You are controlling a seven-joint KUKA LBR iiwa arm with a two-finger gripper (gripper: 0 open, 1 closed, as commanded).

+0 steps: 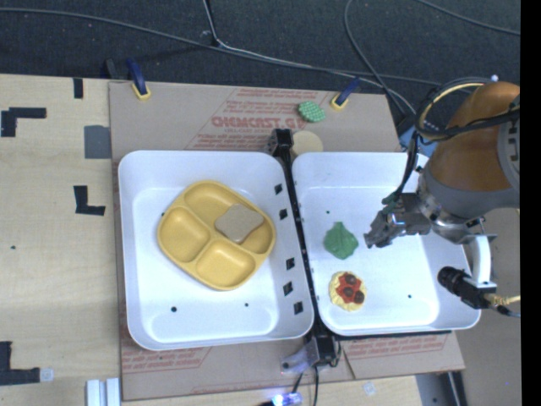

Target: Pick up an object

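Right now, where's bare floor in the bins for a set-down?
Left bin: front strip below the yellow tray. Right bin: back strip above the green piece, and front right corner. Crowded: between green piece, pizza toy and hand.

Two white bins (pixel 135 252); one yellow divided plate (pixel 182 235); one tan slice (pixel 239 223); one green piece (pixel 341 241); one small pizza (pixel 347 291).

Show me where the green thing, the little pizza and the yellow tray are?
green thing (pixel 341 240), camera view, its middle.
little pizza (pixel 347 291), camera view, its topping.
yellow tray (pixel 183 227), camera view, bare left compartment.
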